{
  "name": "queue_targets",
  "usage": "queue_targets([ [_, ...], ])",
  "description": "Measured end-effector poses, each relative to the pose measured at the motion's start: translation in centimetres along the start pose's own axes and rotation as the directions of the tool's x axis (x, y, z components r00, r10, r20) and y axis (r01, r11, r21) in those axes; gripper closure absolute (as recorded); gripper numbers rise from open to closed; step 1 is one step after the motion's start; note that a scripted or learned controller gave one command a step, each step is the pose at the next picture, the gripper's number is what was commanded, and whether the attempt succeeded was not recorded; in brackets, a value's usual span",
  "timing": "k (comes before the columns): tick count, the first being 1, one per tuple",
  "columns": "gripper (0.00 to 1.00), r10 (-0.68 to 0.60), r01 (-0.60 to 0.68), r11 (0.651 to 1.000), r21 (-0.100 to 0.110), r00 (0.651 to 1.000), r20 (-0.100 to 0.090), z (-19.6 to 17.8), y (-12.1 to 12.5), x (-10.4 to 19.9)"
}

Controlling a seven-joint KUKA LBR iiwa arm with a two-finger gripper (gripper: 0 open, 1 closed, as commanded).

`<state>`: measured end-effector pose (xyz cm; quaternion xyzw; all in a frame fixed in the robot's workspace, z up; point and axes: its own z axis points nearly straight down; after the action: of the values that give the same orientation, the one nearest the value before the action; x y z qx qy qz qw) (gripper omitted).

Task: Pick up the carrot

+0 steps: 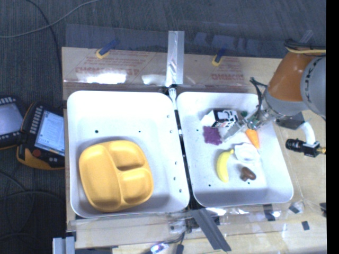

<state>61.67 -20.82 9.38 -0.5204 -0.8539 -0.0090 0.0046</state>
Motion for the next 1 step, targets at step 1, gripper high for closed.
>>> queue_targets([
  [1, 0.0, 0.636, -0.637, 0.771, -0.017, 0.771, -0.013, -0.02, 0.73, 1.23],
])
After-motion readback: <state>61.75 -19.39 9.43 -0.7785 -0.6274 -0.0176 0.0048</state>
